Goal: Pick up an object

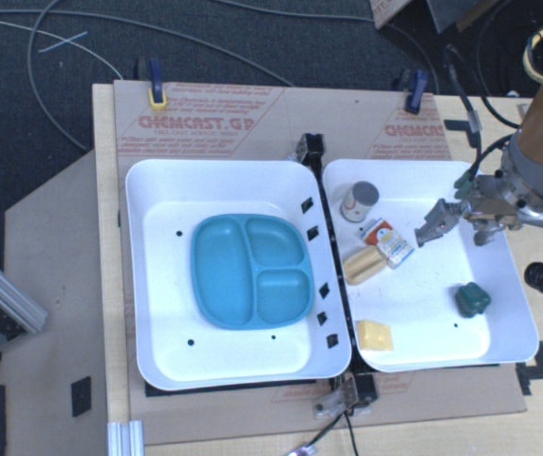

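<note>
The gripper [440,224] hung over the right bin [499,350], its fingers spread apart and holding nothing — just right of a red-and-white carton [386,241]. Near it lay a tan roll [363,266], a grey can [360,199], a yellow block [374,334] and a green lump [473,299]. A blue divided plate [252,271] sat in the left bin [158,217].

You see a blue tray [252,270] in the white left bin [158,350]; at right, a green lump [473,299], yellow block [374,334], tan roll [364,266] and red-and-white packet [386,242].
</note>
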Available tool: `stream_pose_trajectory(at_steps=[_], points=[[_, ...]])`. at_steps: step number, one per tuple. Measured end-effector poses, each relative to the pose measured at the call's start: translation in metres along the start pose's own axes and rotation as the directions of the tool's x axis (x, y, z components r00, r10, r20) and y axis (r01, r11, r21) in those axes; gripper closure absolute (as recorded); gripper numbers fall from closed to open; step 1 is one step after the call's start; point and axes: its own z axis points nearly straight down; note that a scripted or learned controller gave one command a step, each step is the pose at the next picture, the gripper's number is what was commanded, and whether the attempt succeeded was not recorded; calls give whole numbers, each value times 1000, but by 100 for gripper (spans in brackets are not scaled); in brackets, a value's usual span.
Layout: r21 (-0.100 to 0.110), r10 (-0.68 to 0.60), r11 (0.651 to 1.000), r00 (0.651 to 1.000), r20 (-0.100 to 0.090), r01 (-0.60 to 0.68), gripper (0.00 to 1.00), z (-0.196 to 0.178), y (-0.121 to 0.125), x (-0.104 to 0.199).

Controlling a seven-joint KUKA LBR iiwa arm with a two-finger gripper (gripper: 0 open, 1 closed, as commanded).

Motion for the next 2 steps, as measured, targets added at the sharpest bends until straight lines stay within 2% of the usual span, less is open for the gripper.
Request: stream_pose_trajectory(at_steps=[1, 2], points=[[-9, -2, 1000, 1000, 1, 2, 0, -4, 2, 0], [-4, -1, 1000, 1000, 0, 1, 0, 43, 9, -4]])
